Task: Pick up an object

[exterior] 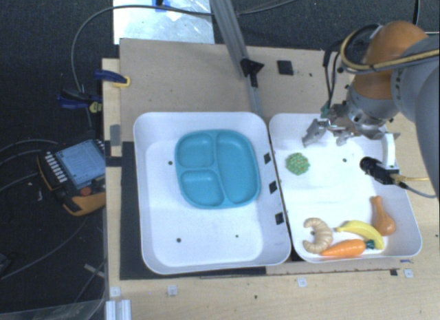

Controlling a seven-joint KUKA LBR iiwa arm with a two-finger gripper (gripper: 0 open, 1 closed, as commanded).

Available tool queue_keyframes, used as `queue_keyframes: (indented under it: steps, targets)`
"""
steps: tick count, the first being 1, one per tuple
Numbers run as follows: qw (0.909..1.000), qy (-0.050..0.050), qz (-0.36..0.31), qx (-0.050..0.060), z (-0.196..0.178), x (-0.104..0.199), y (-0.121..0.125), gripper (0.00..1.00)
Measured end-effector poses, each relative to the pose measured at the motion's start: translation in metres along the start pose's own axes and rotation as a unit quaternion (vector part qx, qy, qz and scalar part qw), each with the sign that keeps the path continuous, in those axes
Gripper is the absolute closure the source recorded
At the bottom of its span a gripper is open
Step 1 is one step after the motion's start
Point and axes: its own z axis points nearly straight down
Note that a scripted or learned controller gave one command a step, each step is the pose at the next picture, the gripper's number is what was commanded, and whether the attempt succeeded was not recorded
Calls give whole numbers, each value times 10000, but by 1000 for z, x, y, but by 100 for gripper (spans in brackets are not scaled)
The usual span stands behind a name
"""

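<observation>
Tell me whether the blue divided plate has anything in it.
Empty. The blue plate in the left bin shows bare compartments.

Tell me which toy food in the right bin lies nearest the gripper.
The green broccoli, alone near the bin's middle, just below-left of the gripper. The croissant, carrot, banana and drumstick cluster at the near edge.

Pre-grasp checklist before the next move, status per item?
1. Pincer carrying nothing: ok, nothing between its fingers.
2. Pincer open enough for a grasp: ok, fingers look spread.
3. Target close by: ok, green ball lies just below-left of the pincer, apart from it.
4. Space around ball: ok, bare bin floor on all sides.
5. Other items out of the way: ok, croissant, carrot, banana and drumstick cluster at the right bin's near edge.
6. Pincer height above floor: cannot tell.
</observation>
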Motion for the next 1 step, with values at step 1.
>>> queue_keyframes:
  steps: [1]
  targets:
    - [10000,-1,1,-9,52,0,0,0]
